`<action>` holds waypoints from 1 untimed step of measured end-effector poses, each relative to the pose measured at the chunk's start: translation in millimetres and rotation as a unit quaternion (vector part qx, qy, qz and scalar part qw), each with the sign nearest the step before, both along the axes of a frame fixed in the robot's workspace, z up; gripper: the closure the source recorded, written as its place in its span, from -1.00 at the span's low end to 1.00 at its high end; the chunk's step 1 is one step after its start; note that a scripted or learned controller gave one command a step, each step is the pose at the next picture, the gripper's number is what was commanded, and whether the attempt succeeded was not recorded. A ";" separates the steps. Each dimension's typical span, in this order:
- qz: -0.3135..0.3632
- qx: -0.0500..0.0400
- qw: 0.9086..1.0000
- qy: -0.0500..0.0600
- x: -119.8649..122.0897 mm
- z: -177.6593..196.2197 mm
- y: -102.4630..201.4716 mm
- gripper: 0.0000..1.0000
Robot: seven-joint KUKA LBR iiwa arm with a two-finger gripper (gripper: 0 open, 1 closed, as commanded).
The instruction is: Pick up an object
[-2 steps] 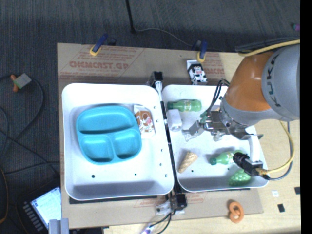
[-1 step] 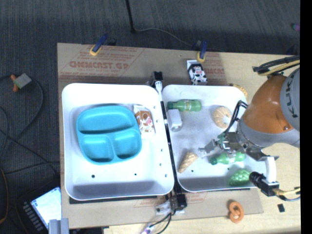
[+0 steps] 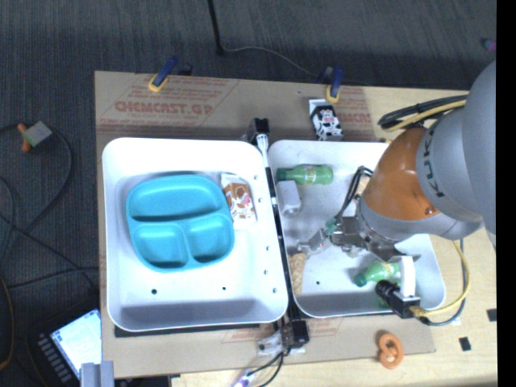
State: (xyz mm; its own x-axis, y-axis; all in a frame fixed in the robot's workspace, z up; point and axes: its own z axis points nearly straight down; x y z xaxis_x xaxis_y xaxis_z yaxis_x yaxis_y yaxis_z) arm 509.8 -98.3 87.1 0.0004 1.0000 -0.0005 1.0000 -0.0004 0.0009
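Green is the colour of both candidate items in the right bin: a green bottle lying on its side near the far wall, and a second small green object lying near the front right corner. The pincer sits low over the middle of this bin, below the arm's orange band, and its metal parts blend with the clutter beneath, so whether it is spread or pressed together cannot be determined; nothing is visibly held between its tips. The green object at the front lies just beside the pincer, toward the near right, partly under the wrist body. The bottle lies well apart from it, toward the far left of the bin. A pale clear item rests against the dividing wall, and a tan patch lies by the same wall nearer the front. The left bin holds a blue divided tray with a small printed packet just beside its right edge. On the desk, an orange ring lies in front of the right bin, and a small black-and-white figure stands behind it.
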 end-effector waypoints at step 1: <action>-0.001 -0.002 1.000 -0.002 0.6 10.1 -2.0 1.00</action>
